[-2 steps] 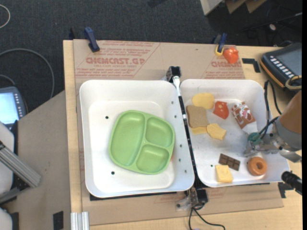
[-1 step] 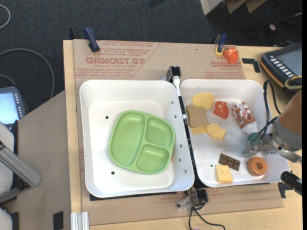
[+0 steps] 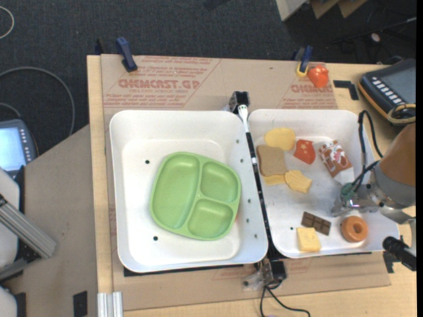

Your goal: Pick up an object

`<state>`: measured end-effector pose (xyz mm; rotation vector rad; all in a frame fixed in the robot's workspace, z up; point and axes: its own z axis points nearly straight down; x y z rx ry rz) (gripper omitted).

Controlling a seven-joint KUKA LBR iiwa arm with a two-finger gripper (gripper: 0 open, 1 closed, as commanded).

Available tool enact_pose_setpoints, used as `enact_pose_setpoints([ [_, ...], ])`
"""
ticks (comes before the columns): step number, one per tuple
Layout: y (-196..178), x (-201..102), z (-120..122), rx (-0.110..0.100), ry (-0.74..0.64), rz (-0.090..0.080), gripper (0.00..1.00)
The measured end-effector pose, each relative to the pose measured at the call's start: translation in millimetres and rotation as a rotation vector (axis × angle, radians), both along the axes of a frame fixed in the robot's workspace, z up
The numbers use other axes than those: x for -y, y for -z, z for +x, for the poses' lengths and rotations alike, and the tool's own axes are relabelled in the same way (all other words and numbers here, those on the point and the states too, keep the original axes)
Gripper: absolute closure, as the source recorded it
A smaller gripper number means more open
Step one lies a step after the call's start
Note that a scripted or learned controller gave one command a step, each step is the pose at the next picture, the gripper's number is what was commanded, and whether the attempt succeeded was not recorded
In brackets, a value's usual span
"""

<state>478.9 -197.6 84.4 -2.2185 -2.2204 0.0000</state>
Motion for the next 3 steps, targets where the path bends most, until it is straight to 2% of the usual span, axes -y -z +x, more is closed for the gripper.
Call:
enact_pose_setpoints([
  [3, 0.1, -25.0, -0.1, 0.000, 0.001, 0.000, 1.00],
])
